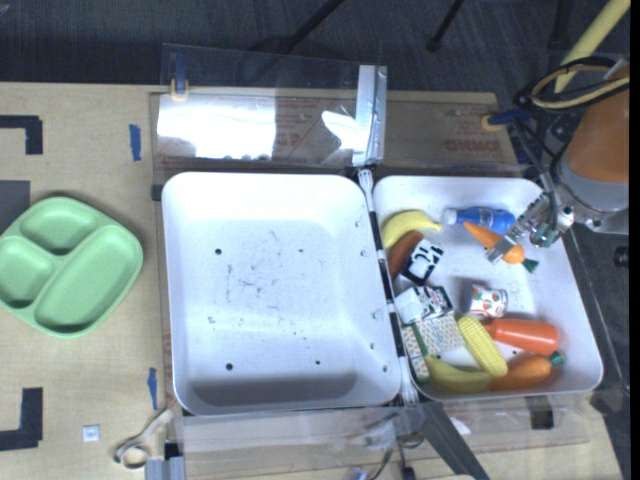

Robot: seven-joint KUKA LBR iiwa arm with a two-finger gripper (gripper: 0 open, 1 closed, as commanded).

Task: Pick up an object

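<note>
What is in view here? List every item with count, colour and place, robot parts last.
bins: 2, white, side by side mid-bench.
banana: 1, yellow, right bin, upper left.
bottle: 1, blue with a white end, right bin, top.
corn cob: 1, yellow, right bin, lower middle.
carrots: 2 large, orange, right bin, bottom right.
small carrot: 1, orange, beside the bottle.
divided plate: 1, green, bench's left.
gripper: 1, metal, over right bin's upper right; grip unclear.
arm: 1, grey and orange, from the right.
</note>
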